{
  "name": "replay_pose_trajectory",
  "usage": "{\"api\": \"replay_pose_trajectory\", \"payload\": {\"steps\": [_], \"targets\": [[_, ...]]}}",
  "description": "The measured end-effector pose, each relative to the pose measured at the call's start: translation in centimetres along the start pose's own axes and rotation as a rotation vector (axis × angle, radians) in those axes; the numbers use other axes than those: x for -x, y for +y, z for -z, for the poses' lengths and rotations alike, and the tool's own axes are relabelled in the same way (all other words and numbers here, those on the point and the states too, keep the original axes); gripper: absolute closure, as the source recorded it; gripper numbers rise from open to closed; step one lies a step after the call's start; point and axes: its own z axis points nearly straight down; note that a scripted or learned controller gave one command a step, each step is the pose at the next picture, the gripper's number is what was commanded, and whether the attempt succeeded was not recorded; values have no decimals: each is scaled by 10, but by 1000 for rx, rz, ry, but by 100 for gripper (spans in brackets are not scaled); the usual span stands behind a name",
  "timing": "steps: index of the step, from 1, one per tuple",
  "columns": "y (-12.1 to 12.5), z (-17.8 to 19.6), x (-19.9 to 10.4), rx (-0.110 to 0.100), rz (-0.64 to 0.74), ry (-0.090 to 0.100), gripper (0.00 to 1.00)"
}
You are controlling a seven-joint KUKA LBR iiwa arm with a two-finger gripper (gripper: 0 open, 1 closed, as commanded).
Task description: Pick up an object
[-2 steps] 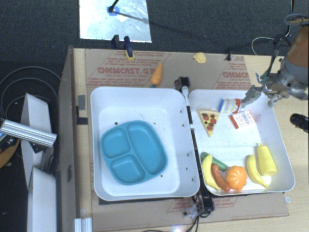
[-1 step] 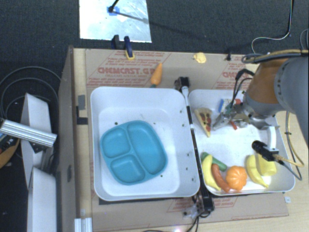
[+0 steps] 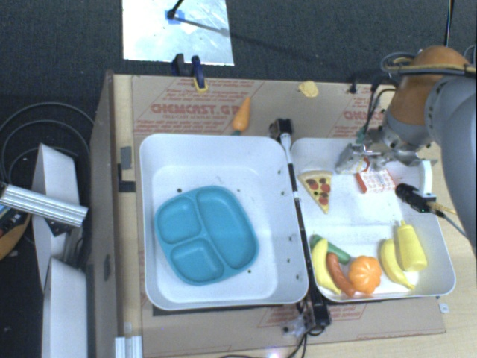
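The right white bin point(image 3: 444, 283) holds several toy foods. A pizza slice point(image 3: 320, 189) lies at its left side. A small red-and-white box point(image 3: 373, 181) lies near the far wall. Along the front sit two bananas point(image 3: 322, 263) point(image 3: 393, 265), a red sausage point(image 3: 337, 274), a green piece point(image 3: 335, 250), an orange fruit point(image 3: 364, 272) and a yellow bottle point(image 3: 410, 246). My gripper point(image 3: 363, 159) hangs low over the bin's far part, just above and behind the red-and-white box. Nothing shows as held in it.
The left white bin point(image 3: 158, 162) holds a blue divided plate point(image 3: 205, 233). An orange toy carrot point(image 3: 241, 115) and a small yellow piece point(image 3: 308, 89) lie on the cardboard behind the bins. A black cable plug point(image 3: 412, 196) hangs by the arm over the right bin.
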Motion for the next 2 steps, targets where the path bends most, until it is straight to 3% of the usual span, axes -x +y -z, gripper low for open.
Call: {"api": "replay_pose_trajectory", "payload": {"steps": [1, 2], "targets": [[0, 12, 0, 4, 2, -3, 100], [-46, 81, -47, -9, 1, 4, 100]]}}
